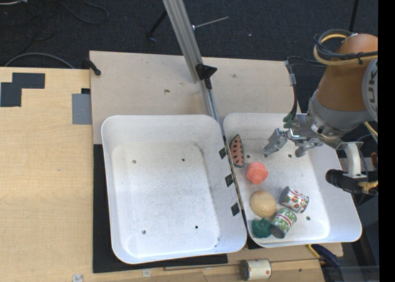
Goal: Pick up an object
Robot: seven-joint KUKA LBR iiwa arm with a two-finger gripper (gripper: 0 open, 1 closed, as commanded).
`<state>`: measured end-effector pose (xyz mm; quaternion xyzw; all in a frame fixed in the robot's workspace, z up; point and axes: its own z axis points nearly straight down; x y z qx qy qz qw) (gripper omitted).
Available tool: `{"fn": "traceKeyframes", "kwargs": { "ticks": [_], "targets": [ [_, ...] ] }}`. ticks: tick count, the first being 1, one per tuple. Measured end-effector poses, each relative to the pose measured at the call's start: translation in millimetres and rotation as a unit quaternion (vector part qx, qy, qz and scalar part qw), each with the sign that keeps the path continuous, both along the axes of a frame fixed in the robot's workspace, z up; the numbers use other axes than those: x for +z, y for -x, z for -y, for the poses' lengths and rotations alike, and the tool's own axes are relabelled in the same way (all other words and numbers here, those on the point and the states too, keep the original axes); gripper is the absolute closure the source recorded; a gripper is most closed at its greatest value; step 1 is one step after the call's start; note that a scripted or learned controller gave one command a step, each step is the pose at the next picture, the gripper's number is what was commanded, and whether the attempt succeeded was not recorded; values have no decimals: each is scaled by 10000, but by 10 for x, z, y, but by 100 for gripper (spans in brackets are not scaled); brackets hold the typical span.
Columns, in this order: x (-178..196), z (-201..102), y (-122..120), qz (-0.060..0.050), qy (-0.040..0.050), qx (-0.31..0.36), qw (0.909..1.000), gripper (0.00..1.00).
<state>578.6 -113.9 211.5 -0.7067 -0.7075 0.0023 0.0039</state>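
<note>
Claw [289,142] hanging over the right bin [345,228], fingers spread apart, nothing between them. Hovers above bare white floor in the upper half of that bin, clear of every object. Just beyond the claw, toward the bin's right wall, the grey wrist and the orange band of the arm [345,71]. Down in the right bin, a handful of candidates for the pick: a watermelon slice [237,150] lying along the bin's left wall, near its top; a pink ball [257,173] just below and right of the slice, below-left of the claw and apart from it. Further toward the bin's near edge, a tan ball [263,203], and touching its lower side a dark green lump [261,229]. Right of the tan ball, two small printed cans: one red-and-white [294,200], tilted, the other green-patterned [284,222], lying on its side beside the green lump. Left of the right bin, the left bin [117,151], side by side with it on the table [148,83].
</note>
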Motion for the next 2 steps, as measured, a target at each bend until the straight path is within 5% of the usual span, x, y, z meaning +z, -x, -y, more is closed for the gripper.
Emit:
{"fn": "traceKeyframes", "kwargs": {
  "ticks": [1, 2],
  "targets": [
    [27, 11, -8, 28, 6, -12, 10000, 0],
    [-570, -24, 90, -5, 2, -8, 10000, 0]
  ]
}}
